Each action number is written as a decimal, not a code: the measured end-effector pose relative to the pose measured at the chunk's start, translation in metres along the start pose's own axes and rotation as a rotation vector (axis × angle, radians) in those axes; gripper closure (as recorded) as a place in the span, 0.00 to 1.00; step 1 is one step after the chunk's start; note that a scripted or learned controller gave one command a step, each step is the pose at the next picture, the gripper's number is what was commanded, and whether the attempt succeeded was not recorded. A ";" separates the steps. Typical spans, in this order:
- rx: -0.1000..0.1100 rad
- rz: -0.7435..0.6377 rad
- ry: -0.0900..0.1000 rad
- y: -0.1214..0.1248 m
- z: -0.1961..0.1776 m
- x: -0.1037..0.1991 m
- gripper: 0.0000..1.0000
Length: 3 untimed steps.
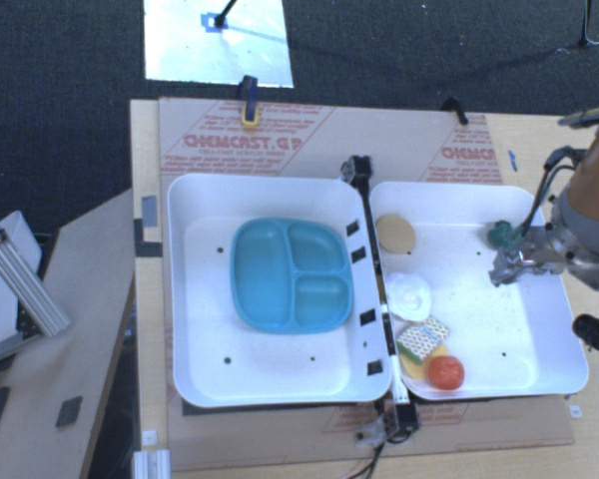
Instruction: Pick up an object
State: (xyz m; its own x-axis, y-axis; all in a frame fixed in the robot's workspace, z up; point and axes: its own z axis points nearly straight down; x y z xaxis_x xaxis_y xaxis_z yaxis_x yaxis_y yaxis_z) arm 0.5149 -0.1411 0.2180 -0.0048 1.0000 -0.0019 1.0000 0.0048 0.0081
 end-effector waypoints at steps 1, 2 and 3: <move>0.002 0.000 0.000 0.002 -0.038 0.000 1.00; 0.006 -0.005 0.003 -0.001 -0.037 0.056 1.00; 0.008 -0.004 0.004 0.011 -0.023 0.106 1.00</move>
